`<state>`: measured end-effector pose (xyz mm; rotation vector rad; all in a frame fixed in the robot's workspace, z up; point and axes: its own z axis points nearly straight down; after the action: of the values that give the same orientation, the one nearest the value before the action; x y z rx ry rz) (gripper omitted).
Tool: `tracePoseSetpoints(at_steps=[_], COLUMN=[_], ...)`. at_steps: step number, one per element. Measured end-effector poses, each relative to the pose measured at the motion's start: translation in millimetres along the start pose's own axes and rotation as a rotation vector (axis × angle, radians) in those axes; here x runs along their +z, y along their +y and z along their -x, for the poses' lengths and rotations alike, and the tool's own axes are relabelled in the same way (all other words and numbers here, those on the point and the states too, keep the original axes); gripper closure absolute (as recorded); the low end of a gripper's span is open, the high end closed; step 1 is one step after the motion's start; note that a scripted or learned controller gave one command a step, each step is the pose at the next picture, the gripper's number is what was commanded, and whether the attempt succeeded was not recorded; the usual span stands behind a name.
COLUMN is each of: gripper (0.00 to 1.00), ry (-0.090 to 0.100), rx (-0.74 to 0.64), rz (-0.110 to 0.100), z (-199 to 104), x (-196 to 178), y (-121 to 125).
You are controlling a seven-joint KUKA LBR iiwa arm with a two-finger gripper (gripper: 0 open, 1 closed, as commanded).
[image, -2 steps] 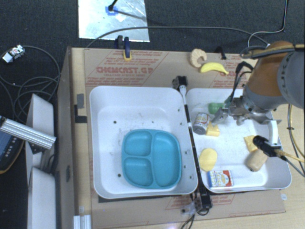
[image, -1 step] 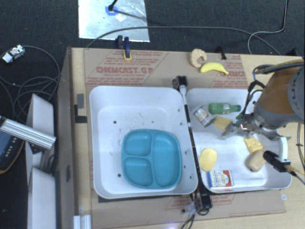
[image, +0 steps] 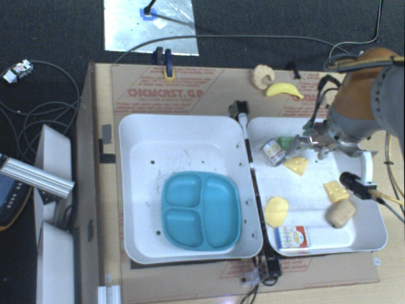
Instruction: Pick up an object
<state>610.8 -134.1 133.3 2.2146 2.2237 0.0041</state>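
My gripper (image: 305, 142) hangs low over the back of the right bin (image: 377, 232), with the arm coming in from the right. A small green thing (image: 290, 143) lies right at its tip, and the view does not show whether it is held. Just left of that lies a small silver can (image: 272, 151) on its side. A yellow cheese wedge (image: 296, 165) rests just in front of the gripper. Further forward in the bin are a yellow lemon (image: 276, 211), a yellow block (image: 335, 190), a tan potato (image: 340, 215) and a small printed carton (image: 292, 237).
The left bin (image: 136, 144) holds a blue divided plate (image: 201, 209). On the bench behind the right bin lie a banana (image: 283, 90) and a beige piece (image: 262, 76). A black clamp (image: 240, 110) sits where the two bins meet.
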Motion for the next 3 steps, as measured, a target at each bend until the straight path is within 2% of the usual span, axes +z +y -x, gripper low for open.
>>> tracePoseSetpoints(at_steps=[1,2,3], gripper=[0.00,0.00,0.00], ry=[0.001,-0.001,-0.002], rx=[-0.002,0.003,0.000], rz=[0.008,0.001,0.009], z=[-38,-20,-2], x=[45,41,44], y=[8,-10,-26])
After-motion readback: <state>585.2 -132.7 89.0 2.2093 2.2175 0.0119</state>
